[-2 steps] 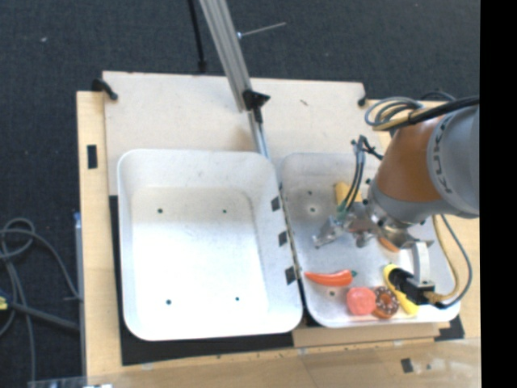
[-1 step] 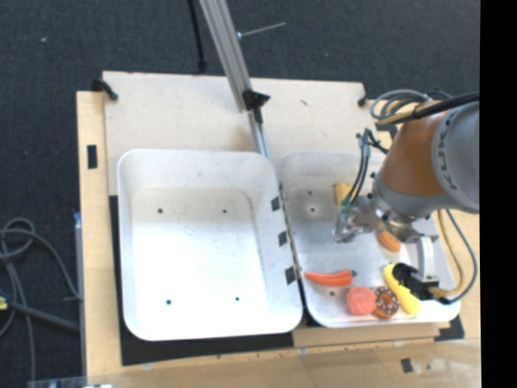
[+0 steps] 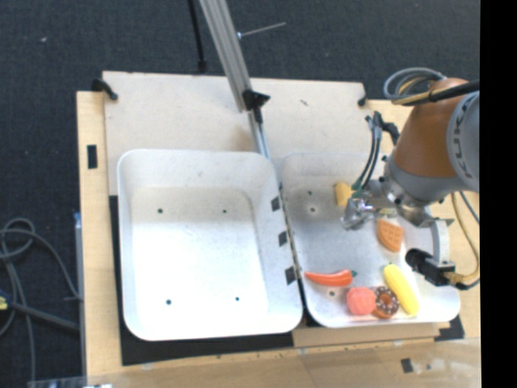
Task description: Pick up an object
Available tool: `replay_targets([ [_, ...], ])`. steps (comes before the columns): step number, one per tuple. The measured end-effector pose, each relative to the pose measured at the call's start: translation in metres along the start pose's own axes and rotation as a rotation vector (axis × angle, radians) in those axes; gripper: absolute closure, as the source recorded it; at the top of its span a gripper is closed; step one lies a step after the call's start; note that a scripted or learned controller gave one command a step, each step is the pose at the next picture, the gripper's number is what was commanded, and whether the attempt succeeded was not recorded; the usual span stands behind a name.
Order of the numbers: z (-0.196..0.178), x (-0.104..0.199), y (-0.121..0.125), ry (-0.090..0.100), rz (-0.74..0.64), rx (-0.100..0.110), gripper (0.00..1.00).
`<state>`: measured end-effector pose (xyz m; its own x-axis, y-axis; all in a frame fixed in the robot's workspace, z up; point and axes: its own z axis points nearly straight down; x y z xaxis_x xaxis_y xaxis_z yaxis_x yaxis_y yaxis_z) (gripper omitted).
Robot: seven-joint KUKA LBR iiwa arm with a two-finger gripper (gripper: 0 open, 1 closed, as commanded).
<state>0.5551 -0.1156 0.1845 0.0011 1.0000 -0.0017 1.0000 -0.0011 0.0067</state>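
Right bin (image 3: 323,176): claw (image 3: 354,215) just beside small yellow piece (image 3: 344,191).

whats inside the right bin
Inside the right bin: an orange chili-like piece, pink ball, yellow corn-like piece, orange wedge, small yellow piece. The arm covers the far corner.

Readable markings: only a fragment.
Part of large dark lettering, seemingly "KU", stood on the arm (image 3: 464,148) at the right edge; nothing else was legible.
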Motion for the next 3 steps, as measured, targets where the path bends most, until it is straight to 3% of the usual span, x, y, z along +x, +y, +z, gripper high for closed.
replay_targets([
  [1, -0.054, -0.002, 0.002, 0.000, -0.004, -0.002, 1.00],
  [2, -0.066, 0.051, -0.001, 0.003, -0.009, 0.002, 1.00],
  [3, -0.055, 0.101, -0.006, 0.003, -0.008, 0.006, 1.00],
])
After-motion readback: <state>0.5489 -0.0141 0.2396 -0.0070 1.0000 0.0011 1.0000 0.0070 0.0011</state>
